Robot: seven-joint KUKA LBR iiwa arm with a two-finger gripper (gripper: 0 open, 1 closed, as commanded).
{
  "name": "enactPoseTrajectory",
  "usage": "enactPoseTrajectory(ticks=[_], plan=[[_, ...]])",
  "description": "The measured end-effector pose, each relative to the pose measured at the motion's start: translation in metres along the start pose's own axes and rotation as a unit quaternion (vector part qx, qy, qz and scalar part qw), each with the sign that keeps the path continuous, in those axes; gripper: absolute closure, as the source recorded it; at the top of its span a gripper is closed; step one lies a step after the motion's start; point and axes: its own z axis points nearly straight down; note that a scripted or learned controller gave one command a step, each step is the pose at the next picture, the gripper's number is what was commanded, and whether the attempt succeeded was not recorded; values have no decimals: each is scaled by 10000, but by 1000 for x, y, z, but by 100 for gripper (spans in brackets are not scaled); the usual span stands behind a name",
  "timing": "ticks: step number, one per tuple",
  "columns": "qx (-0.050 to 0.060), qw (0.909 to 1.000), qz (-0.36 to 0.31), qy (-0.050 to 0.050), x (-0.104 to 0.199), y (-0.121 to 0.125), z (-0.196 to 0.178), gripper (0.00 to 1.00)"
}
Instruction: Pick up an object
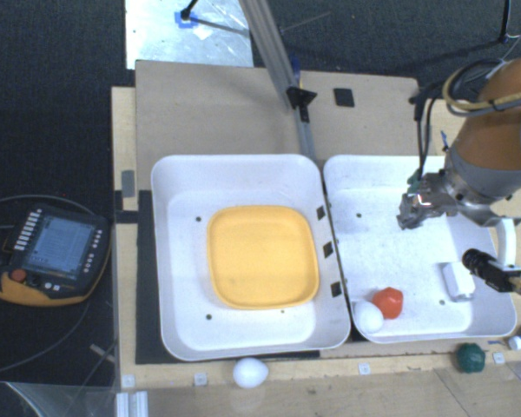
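Camera view: pincer (414, 213) perhaps above right bin (365, 189).

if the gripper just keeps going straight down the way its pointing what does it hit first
Probably the bare floor of the right bin. The gripper hangs over its upper middle, pointing down. The red object and white ball lie nearer the front edge, out of that line, though depth is hard to judge from this slant.

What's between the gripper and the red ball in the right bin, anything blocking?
Nothing visible. The gripper hangs over the upper middle of the right bin; the red ball sits near the bin's front edge, with bare bin floor between them. A white ball touches the red one on its front-left side, away from the gripper's path.
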Motion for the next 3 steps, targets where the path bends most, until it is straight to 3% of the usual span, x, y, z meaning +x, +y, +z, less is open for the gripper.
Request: enactPoseTrajectory(ticks=[1,3], plan=[[21,10000,4,1,0,1,-11,100],[24,10000,-20,8,105,45,-5,100]])
